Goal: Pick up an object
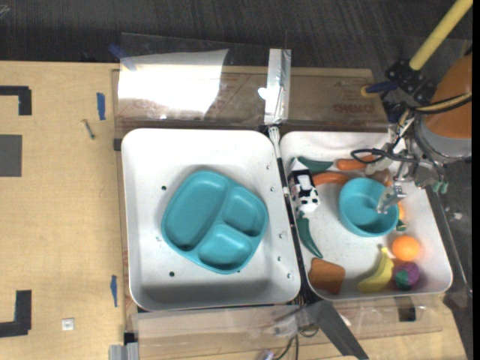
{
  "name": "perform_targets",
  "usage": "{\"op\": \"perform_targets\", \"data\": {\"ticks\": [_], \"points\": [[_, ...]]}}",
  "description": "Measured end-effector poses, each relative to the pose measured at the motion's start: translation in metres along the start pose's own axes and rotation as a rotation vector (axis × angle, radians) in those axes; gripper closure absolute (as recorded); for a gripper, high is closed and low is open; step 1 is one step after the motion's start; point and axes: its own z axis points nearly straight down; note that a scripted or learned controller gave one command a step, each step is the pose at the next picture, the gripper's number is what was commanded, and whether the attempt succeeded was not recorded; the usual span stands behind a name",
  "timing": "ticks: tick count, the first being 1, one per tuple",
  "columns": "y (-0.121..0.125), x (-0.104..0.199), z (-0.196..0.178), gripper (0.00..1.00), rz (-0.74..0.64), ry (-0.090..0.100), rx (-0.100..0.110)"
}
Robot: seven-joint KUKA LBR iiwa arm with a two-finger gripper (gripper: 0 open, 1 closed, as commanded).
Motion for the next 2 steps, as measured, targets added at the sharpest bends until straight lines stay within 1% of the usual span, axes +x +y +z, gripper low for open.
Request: {"op": "perform_targets", "data": {"ticks": [1,2], "points": [[0.017,-0.023,0.015,0.00,0.070,0.035,0.006],[0.040,-0.025,0.014,0.00,0.124,0.045,0.021]]}}
